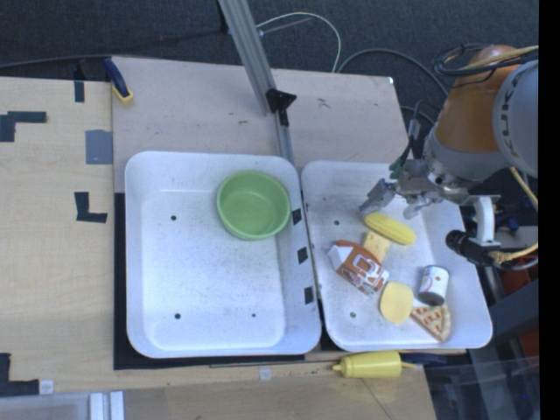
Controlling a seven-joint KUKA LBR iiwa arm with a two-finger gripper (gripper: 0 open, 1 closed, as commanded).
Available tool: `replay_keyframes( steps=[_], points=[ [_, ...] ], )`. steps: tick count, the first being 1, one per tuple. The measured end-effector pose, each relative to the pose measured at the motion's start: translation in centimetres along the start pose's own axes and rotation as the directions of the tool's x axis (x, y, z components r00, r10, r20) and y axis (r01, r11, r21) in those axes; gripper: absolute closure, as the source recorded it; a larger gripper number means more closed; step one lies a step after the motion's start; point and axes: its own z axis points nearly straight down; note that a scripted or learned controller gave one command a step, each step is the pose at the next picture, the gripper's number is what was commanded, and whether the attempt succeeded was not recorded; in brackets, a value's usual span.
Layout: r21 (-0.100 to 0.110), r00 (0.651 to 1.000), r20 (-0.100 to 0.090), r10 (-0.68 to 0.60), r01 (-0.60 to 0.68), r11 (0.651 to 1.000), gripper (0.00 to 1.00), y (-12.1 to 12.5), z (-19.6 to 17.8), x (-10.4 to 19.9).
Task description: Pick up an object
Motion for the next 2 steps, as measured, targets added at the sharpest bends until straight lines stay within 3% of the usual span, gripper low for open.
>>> replay_keyframes(
  steps=[2],
  points=[
    [-0.010, 1.000, 0.002, -0.001, 0.001, 1.000, 0.00, 0.0, 10.3, 1.1]
  ],
)
